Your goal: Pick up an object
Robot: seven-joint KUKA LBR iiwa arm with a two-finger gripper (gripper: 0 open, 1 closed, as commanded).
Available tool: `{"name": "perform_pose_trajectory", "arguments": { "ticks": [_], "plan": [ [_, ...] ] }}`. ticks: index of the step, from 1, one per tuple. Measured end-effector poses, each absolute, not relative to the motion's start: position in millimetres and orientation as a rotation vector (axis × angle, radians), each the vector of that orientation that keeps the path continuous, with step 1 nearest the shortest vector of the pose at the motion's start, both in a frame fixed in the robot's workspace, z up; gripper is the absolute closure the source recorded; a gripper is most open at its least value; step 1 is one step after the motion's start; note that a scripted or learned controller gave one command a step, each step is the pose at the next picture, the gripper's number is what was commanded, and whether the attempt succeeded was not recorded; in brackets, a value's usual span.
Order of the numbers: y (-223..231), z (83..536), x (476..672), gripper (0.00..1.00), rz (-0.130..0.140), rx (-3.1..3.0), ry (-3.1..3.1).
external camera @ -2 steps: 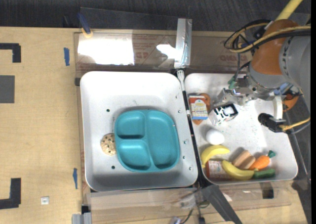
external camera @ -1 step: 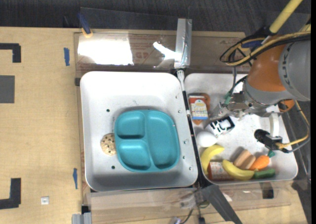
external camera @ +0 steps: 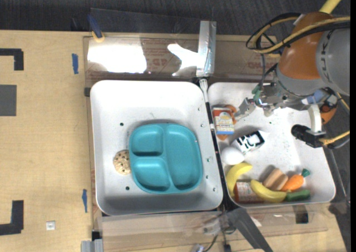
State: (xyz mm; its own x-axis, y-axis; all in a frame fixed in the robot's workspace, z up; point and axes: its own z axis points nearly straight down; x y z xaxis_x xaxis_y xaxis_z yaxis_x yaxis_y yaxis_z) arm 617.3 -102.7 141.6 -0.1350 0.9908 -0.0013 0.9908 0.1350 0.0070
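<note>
A KUKA arm (external camera: 311,50) reaches over the right-hand bin (external camera: 320,192), its gripper (external camera: 257,100) hanging empty above the far end, fingers apart. This looks like the approach stage, with nothing yet grasped. The closest candidate, a small orange-labelled carton (external camera: 224,121), lies just to the near left of the gripper against the bin's left wall. The next move likely calls for a short shift over it, then a straight descent. Egg (external camera: 233,157), banana (external camera: 253,181) and carrot (external camera: 293,182) lie farther down.

Banana (external camera: 248,181), hot dog (external camera: 273,178) and carrot (external camera: 295,182) are crowding the right bin's (external camera: 328,184) near side, leaving its middle floor lying open for passage.
</note>
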Motion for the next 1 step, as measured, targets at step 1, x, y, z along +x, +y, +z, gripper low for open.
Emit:
{"name": "perform_pose_trajectory", "arguments": {
  "ticks": [1],
  "plan": [
    [-123.6,87.9,564.0,0.00,0.006,2.109,2.317]
  ]
}}
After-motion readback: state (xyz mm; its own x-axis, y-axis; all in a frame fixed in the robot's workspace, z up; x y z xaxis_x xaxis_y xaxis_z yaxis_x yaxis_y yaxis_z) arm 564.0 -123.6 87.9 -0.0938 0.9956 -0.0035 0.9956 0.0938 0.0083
